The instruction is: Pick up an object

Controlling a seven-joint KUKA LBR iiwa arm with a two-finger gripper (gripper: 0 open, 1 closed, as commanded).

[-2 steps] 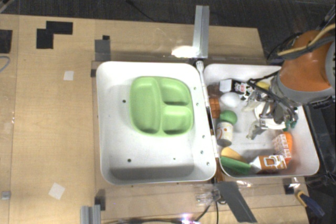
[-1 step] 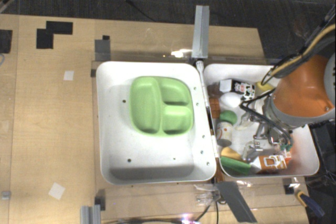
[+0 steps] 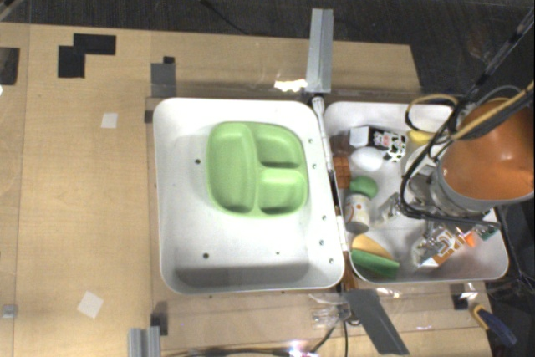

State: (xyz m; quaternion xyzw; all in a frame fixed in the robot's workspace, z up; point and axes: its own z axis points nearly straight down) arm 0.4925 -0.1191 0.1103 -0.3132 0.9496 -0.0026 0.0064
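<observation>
The right bin [image 3: 493,267] holds several small objects. A green and yellow piece [image 3: 374,258] lies at its near left corner. Just behind that, a small cylinder with a green top [image 3: 359,200] is tipped over. Farther back sit a white rounded object [image 3: 365,159] and a black-and-white box [image 3: 387,141]. My gripper [image 3: 433,245] hangs low over the near right part of this bin, below the orange wrist band [image 3: 489,159]. Beside it is an orange and white packet [image 3: 458,243]. The arm hides the objects beneath it.
A green divided tray [image 3: 255,167] lies in the left bin [image 3: 192,255]. A metal post [image 3: 320,54] stands behind the wall between the bins. Black cables [image 3: 430,155] loop off the wrist over the right bin. A brown item [image 3: 339,169] lies along the right bin's left wall.
</observation>
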